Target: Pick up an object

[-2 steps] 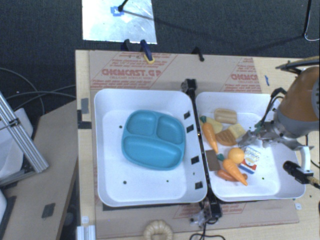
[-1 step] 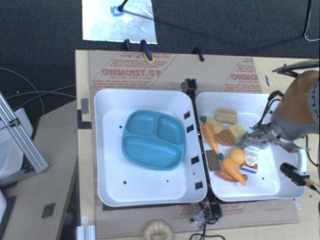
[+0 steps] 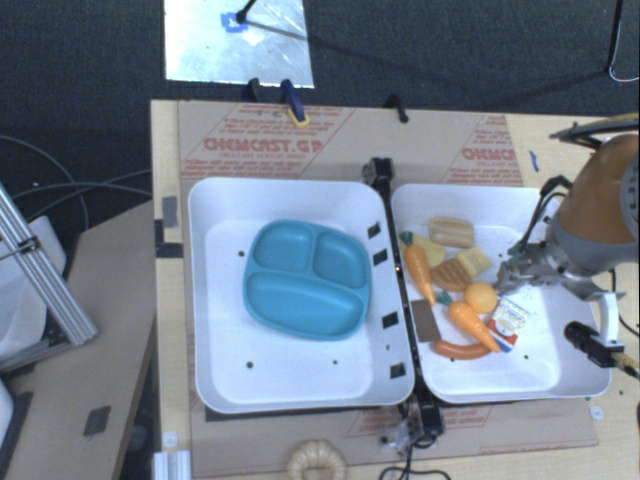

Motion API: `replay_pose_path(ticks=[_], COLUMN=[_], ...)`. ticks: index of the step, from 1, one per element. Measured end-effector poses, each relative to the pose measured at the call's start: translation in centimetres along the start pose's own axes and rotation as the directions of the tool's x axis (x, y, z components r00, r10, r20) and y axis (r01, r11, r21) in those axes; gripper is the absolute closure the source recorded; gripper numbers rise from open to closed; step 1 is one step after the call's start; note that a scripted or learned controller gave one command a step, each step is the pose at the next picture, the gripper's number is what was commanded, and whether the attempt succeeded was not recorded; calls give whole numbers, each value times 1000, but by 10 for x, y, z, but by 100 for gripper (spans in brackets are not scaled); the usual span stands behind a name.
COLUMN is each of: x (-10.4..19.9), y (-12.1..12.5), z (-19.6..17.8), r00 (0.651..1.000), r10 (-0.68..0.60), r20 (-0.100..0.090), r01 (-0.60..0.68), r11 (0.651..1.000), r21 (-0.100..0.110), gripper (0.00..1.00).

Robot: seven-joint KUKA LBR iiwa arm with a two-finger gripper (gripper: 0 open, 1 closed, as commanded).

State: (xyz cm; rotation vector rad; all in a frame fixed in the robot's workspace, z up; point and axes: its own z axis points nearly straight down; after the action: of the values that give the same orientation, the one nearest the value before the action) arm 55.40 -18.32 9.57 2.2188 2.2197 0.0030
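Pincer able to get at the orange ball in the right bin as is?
Probably yes. The pincer hovers just right of the orange ball, whose top is uncovered; a carrot and a small packet crowd it closely.

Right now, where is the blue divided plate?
The blue divided plate lies in the middle of the left bin, across the central divider from the toy food piled in the right bin.
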Motion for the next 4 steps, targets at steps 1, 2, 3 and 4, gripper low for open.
replay_pose_path(ticks=[1,2,3,4], x=[-8,-9,-9,35], y=[-4,0,1,-8], z=[-60,-104,-131,-124], r00=[1000,1000,1000,1000], r10=[1,-4,-4,-7], r20=[2,2,1,-2], r01=[-1,4,4,7], r11=[1000,1000,1000,1000], r21=[-3,-3,-2,3], gripper=[100,100,100,100])
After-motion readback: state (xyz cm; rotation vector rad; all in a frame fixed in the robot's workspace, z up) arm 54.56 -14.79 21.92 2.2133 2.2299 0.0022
